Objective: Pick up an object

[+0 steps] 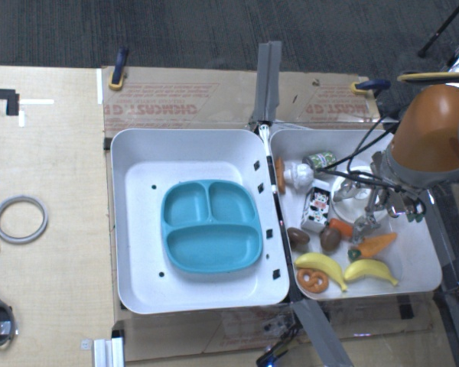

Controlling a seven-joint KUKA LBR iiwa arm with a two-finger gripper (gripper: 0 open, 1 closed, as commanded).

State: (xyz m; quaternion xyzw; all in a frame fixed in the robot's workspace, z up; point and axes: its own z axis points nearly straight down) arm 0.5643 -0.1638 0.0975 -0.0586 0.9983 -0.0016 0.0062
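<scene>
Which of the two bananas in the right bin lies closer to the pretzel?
The left banana, curving beside the pretzel at the bin's front edge. The other banana lies farther right, below the carrot.

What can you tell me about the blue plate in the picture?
The blue plate is a light blue, plastic-looking tray with rounded corners. It has three sections: two small ones at the far side and one wide one at the near side. It lies flat in the middle of the left white bin, resting on the bin's floor. Nothing is in its sections, and nothing else touches it.

Bench bears two bins (tape roll beside).
</scene>
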